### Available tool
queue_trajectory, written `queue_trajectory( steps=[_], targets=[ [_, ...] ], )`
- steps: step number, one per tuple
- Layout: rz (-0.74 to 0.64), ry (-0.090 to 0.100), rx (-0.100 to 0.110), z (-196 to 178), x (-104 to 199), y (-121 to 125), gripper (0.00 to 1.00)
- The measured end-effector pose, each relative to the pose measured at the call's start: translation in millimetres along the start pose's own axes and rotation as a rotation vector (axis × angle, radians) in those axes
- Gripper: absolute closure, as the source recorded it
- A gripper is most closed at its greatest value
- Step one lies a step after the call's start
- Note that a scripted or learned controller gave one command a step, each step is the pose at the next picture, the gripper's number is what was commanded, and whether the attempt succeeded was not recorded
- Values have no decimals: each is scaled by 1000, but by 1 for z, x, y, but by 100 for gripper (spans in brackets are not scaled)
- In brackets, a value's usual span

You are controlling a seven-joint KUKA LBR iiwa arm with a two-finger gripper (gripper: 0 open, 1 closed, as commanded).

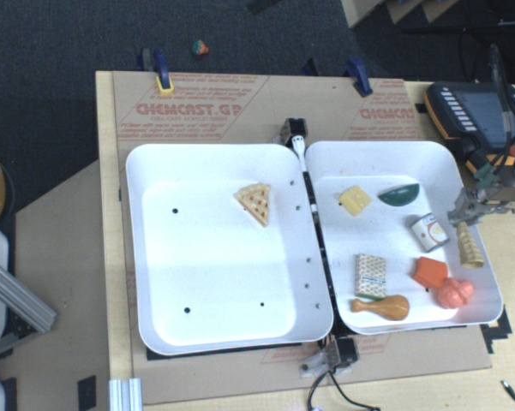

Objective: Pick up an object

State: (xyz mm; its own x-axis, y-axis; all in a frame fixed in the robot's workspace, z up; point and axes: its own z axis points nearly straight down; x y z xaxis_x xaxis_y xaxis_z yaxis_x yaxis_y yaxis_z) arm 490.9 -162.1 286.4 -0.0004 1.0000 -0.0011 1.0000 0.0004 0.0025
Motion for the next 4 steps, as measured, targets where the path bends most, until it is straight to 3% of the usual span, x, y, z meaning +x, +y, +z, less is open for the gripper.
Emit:
queue_trajectory(
  steps=[1,2,3,4],
  targets=[
    [-9,6,10,59,101,-13,100],
    [-13,4,-4,23,199,31,100],
    [-9,3,-1,21,279,51,100],
    [2,0,-1,15,253,67,100]
  ],
)
